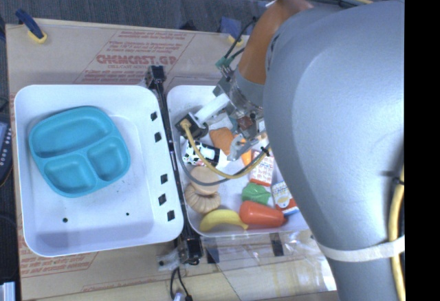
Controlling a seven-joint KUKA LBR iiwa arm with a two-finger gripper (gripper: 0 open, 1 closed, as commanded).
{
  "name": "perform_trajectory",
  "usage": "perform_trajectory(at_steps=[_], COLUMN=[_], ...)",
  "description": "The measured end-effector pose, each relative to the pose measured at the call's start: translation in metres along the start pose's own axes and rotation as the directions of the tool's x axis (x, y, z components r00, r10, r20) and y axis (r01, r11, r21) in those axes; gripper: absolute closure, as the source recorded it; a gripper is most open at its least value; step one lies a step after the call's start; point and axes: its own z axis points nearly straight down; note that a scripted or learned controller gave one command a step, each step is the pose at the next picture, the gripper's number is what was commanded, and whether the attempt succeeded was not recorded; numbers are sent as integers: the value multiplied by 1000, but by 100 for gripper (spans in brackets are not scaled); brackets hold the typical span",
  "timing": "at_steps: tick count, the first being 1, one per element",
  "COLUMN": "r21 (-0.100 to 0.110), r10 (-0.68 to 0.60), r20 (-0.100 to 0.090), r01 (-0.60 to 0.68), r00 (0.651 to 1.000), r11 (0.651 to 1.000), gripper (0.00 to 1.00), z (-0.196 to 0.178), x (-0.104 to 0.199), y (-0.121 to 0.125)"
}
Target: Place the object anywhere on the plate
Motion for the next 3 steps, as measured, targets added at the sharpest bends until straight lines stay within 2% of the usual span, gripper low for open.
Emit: perform_trajectory(at_steps=[3], r21=[0], r10=[0], r20=[0], r01=[0], r00=[1000], r11=[1000], gripper=[0], z=[0], x=[0], y=[0])
